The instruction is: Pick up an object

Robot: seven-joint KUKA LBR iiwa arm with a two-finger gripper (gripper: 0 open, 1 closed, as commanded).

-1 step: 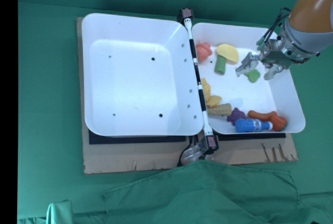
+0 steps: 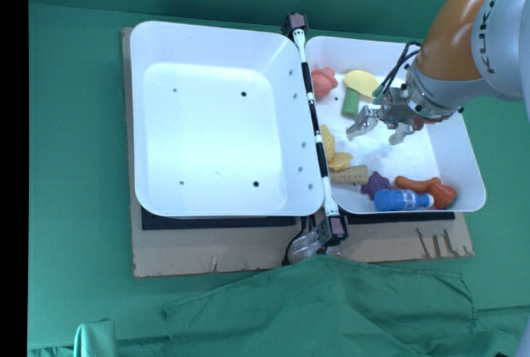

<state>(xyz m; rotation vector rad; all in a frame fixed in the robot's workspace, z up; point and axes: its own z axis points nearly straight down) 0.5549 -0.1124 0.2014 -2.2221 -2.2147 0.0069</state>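
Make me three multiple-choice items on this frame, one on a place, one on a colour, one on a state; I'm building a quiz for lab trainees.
1. Where do the toys lie?
A. Right bin
B. Left bin
C. On the green cloth

2. What colour is the bottle at the right bin's near edge?
A. Red
B. Blue
C. Yellow

3. How does the gripper stand?
A. Shut on the bottle
B. Open, with nothing between its fingers
C. Parked over the left bin

Answers: 1 A, every toy sits in the right bin. 2 B, its body is blue with a white cap. 3 B, its fingers are spread over bare white floor.
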